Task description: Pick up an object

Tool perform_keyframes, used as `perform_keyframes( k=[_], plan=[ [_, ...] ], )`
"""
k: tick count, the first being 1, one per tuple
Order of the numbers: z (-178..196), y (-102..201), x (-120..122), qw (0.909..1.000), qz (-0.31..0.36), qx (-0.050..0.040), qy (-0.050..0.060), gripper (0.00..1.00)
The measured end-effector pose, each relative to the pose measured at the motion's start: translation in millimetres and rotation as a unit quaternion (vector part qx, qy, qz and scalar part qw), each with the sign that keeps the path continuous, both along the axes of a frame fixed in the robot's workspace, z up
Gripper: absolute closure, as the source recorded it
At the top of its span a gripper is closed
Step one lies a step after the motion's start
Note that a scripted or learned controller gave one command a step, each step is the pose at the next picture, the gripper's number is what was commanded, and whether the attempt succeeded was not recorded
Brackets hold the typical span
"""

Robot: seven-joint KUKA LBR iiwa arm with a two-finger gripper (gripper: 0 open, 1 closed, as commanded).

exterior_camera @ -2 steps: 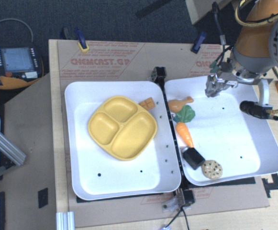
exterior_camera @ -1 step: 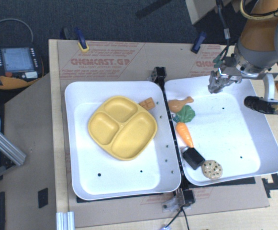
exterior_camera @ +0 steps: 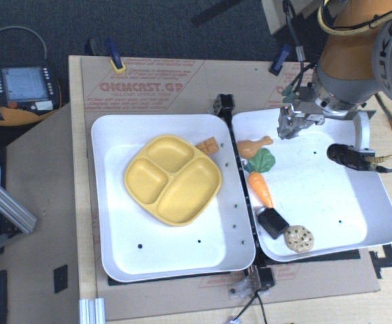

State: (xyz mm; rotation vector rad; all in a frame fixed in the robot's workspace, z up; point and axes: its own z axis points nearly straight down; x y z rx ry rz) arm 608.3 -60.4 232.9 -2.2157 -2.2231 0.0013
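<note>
The left bin point(exterior_camera: 115, 241) held a yellow divided plate point(exterior_camera: 173, 179) with a small brown block point(exterior_camera: 208, 145) at its upper right edge. Along the right bin's point(exterior_camera: 357, 214) left side lay a toy drumstick point(exterior_camera: 255, 145), a green leafy piece point(exterior_camera: 261, 160), a carrot point(exterior_camera: 260, 188), a black block point(exterior_camera: 272, 222) and a cookie point(exterior_camera: 298, 237) (speckled). The gripper point(exterior_camera: 291, 128) hovered above that bin's upper part, gripping nothing; whether its fingers were apart I cannot tell.

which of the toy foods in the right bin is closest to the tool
The tan drumstick: it lies at the top of the row, just left of the tool. The carrot and the cookie lie farther down.
</note>
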Motion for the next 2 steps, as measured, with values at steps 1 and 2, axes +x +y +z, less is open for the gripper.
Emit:
perform_keyframes(
  k=[1,2],
  plan=[
    [5,60,-18,1.0,0.002,0.0009,0.0,1.0],
    [-7,106,-29,1.0,0.001,0.0003,0.001,1.0]
  ],
)
